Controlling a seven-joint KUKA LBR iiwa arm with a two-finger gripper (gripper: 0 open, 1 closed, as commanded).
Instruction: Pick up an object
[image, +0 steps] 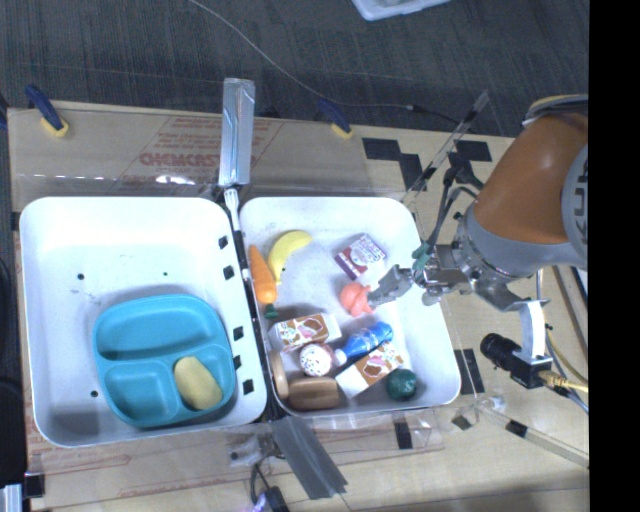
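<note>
Likely target, your call: salmon-pink toy (352, 297), mid right bin (430, 330), touching nothing firm. Gripper (388, 287) sits just at its 2 o'clock, above bin floor; whether claw is spread or pinched, cannot tell.

Watch risks:
- Descent off-centre: toy rolls toward 8 o'clock, into carton (303, 329).
- Red-white packet (361, 255) near at 12 o'clock: finger may snag it.
- Blue bottle (364, 341) close at 6 o'clock: crowding, double grab.

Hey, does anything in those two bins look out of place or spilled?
Nothing stands out. The toy foods sit jumbled inside the right white bin, none spilled over its rim, and the yellow potato-shaped toy rests in the blue divided tray.
</note>
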